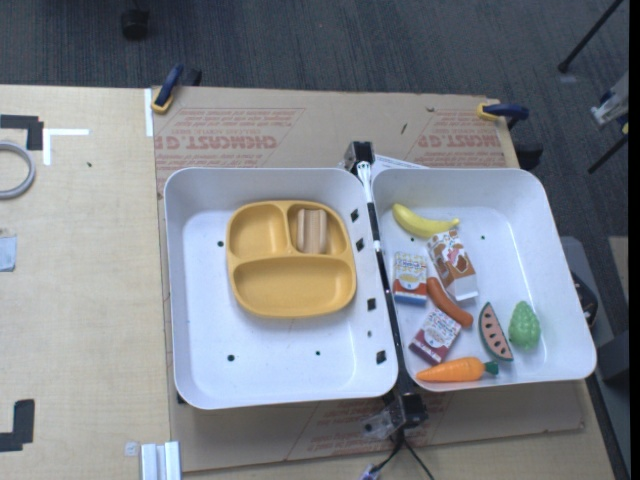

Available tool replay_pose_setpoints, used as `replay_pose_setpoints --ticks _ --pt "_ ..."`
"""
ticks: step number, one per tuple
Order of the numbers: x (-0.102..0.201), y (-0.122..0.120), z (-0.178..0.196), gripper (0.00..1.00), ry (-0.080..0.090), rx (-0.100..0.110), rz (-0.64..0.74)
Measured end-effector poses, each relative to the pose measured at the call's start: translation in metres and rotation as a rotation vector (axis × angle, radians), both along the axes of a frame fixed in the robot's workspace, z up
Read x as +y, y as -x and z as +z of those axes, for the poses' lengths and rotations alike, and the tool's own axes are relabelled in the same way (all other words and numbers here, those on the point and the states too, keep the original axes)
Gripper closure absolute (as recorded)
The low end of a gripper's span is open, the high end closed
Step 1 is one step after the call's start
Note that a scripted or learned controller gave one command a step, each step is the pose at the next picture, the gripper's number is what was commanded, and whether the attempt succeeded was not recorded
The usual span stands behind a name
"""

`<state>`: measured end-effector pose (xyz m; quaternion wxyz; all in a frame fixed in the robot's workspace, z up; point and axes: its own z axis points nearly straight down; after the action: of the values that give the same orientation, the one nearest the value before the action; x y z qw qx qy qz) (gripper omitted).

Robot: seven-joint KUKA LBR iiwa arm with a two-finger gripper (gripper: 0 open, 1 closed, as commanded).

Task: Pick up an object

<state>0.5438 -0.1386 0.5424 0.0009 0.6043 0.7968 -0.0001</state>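
The right bin (540, 218) holds several toy foods: a yellow banana (422, 221), a sausage (449, 302), a carrot (456, 371), a watermelon slice (493, 332) and a green bumpy fruit (524, 325). Three small printed cartons lie among them, at the middle (452, 260), left (410, 276) and lower left (435, 336). In the left bin (200, 348) sits a yellow divided plate (290, 260) with a tan wooden block (312, 231) in its upper right compartment.
Both bins rest on a cardboard sheet (240, 133) held by blue-and-yellow clamps at its far corners (167, 87) (503, 112). Black clips (359, 154) join the bins along the middle wall. A wooden bench surface (70, 298) lies to the left.
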Motion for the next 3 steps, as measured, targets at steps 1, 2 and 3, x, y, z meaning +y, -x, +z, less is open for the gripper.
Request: replay_pose_setpoints --ticks 1,2,3 --pt "0.033 0.065 -0.008 0.0 0.0 0.0 -0.269" --pt "0.045 0.066 -0.232 0.0 -0.001 0.001 -0.233" --pt "0.042 -0.023 -0.389 0.0 -0.001 0.003 -0.553"
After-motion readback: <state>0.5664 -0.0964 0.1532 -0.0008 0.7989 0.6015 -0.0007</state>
